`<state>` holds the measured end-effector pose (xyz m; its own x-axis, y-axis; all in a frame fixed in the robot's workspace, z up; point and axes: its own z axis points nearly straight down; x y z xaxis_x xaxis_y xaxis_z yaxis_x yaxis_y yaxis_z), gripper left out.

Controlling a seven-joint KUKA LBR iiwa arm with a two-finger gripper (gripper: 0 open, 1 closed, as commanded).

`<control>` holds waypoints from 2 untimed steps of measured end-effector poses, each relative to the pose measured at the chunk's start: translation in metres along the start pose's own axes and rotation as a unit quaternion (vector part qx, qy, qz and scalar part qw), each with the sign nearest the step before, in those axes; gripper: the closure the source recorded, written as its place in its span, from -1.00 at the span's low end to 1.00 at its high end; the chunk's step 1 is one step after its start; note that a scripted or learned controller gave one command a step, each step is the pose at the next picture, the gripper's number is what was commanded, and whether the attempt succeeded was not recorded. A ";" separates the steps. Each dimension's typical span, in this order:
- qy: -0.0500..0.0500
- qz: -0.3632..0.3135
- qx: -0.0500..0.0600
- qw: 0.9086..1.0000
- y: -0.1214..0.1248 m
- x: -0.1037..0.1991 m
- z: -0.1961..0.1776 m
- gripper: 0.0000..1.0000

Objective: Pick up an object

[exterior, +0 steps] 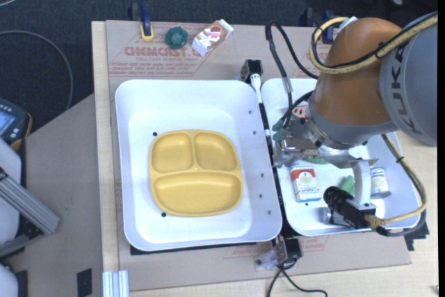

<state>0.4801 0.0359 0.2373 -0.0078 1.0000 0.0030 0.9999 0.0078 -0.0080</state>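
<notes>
Red and white, a small flat packet [304, 184] lies in the right bin [306, 222], just below and slightly right of the gripper [297, 147] as the camera sees it, close to it but apart from it. The gripper hangs over the left half of that bin, near the wall shared with the left bin [132, 149]. The arm's orange band and grey wrist cover most of it, so I cannot tell how far open it is, and nothing can be seen in its hold. The packet lies flat, with a red upper part, a white lower part and a small dark mark on its face; its left edge is near the bin's left wall, with a strip of bare white floor beside and below it. To its right a green thing [348, 186] is partly hidden by the robot, and beyond that lies a small white labelled container [377, 181], near the right rim. Another scrap of green [281, 125] peeks out beside the wrist, near the dividing wall. In the left bin a yellow divided plate [197, 172] sits in the middle with open white floor all around it. On the brown bench top [103, 149] beyond the bins rest a blue and yellow clamp [145, 23], a teal round thing [176, 36] and a small red-and-white carton [211, 37].
</notes>
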 end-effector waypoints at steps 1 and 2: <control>0.000 0.003 -0.014 1.000 0.000 -0.004 -0.169 1.00; -0.002 0.004 0.002 1.000 -0.002 0.019 -0.059 1.00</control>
<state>0.4780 0.0544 0.2968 -0.0007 1.0000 -0.0004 0.9999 0.0007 -0.0122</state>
